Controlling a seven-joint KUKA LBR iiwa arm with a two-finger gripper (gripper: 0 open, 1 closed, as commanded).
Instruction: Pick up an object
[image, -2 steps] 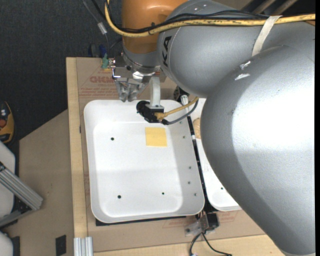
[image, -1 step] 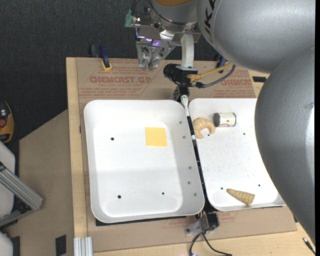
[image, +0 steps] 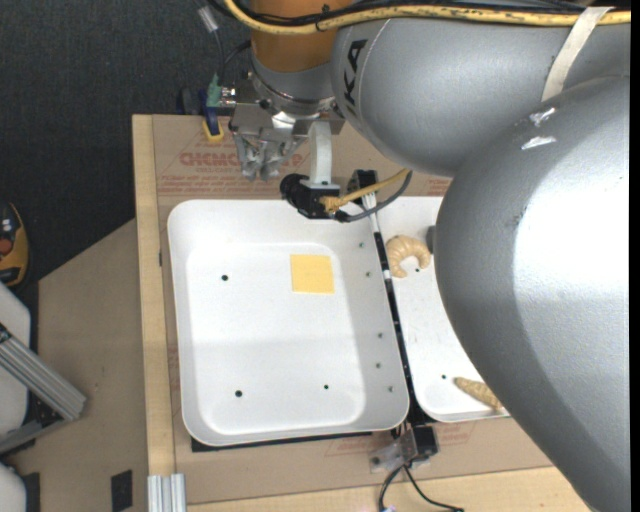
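Gripper (image: 260, 166) sits at the far side of the bench (image: 150, 300), over the brown board just beyond the far rim of the left bin (image: 185, 300). It is outside both bins. Whether it is open or closed cannot be told from this angle; the metal parts at the tip are small and crowded together. Nothing is seen held in it.

Arm (image: 520, 200) enters from the right and crosses high over the right bin (image: 432, 400), hiding most of that bin.

Candidate objects:
- Yellow square (image: 312, 273): lies flat on the floor of the left bin, in its far half, a little right of centre. It is well apart from the gripper and touches no wall.
- Curled tan piece (image: 407, 254): in the right bin, far end, just beside the wall shared with the left bin.
- Tan stick (image: 478, 392): in the right bin, near its front rim, partly hidden under the arm.

The three objects lie well apart from one another. None is in contact with the gripper.
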